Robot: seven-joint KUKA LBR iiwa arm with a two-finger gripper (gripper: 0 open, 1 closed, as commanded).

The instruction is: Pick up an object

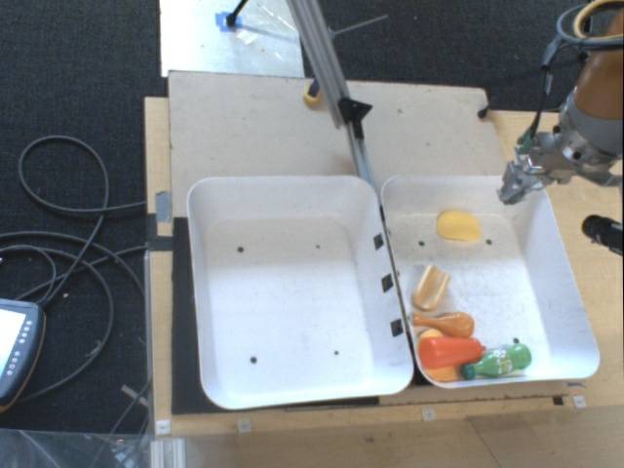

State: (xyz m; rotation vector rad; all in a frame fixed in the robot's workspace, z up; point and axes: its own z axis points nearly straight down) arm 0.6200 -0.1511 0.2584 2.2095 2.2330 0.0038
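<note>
**Operator:** I have the gripper (514, 185) hanging over the far right rim of the right bin (564, 261). I cannot tell its state from this slant; nothing shows beneath it, so I'd call it unladen.

**Spotter:** Where are your candidates?

**Operator:** All in the right bin. A yellow rounded piece (457, 226) lies alone at the far end, just left of the gripper and nearer me. A tan bread-like piece (430, 287) sits mid-bin by the divider. At the near end, an orange drumstick shape (445, 323), a red-orange carrot-like toy (450, 351) and a green bottle (499, 361) crowd together, touching. The left bin (292, 291) offers nothing to grab.

**Spotter:** Which one?

**Operator:** The yellow piece, I judge. It is nearest and stands apart, so there's room either side of it. I'd shift left and toward me until centred over it, then descend straight down and grip across its narrower width. Its low, domed shape could slip, so I'd go deep, close to the bin floor, before gripping.
</note>
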